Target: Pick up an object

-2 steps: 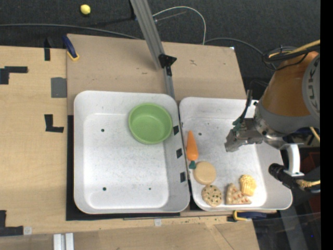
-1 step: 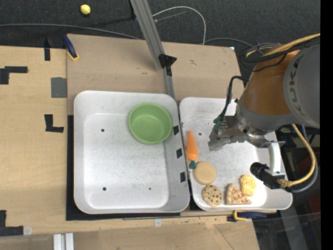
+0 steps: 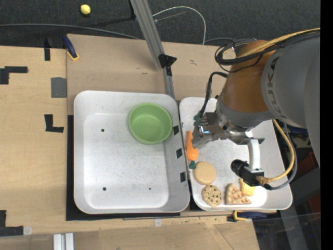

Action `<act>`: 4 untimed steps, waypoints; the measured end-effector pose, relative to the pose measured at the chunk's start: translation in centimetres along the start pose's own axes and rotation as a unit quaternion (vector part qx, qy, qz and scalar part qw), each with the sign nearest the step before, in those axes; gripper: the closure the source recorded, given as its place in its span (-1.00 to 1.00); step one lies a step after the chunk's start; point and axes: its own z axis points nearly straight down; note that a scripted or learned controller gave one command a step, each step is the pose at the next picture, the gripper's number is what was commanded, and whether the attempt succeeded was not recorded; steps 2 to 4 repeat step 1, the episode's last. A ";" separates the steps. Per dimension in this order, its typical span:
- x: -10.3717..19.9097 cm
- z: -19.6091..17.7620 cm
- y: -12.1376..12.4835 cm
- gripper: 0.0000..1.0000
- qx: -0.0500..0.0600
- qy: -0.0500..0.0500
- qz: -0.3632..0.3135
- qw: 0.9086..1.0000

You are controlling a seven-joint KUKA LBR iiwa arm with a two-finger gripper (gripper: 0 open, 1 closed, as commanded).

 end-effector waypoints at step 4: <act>6.0 -0.5 -0.9 1.00 0.000 0.000 -0.001 1.000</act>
